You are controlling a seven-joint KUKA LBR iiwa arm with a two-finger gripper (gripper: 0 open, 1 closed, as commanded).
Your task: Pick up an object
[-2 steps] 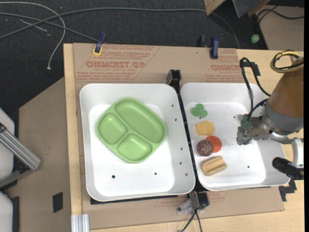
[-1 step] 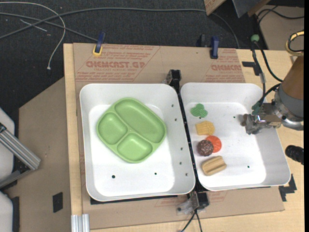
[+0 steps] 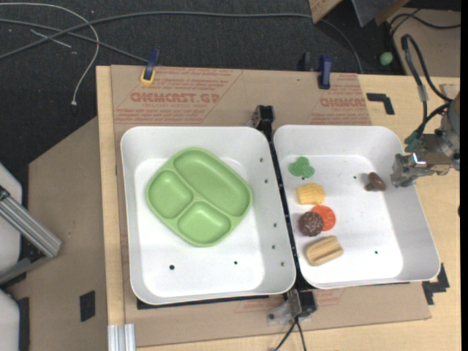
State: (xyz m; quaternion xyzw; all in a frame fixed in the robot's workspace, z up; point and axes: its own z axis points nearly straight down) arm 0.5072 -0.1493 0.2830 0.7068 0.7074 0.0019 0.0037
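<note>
A robot gripper (image 3: 404, 169) hovers at the right bin's (image 3: 409, 258) far edge, just beside a small brown lump (image 3: 375, 183); how wide it stands cannot be told. Toy foods line the bin's left side, while a green divided plate (image 3: 199, 196) fills the left bin (image 3: 146, 269)

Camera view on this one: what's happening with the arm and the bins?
The gripper sits low at the right edge of the right bin, just beside a small brown object, with nothing visibly held. Along that bin's left side lie a green piece, a yellow one, a dark brown one against an orange one, and a tan one. The left bin holds a green divided plate.
</note>
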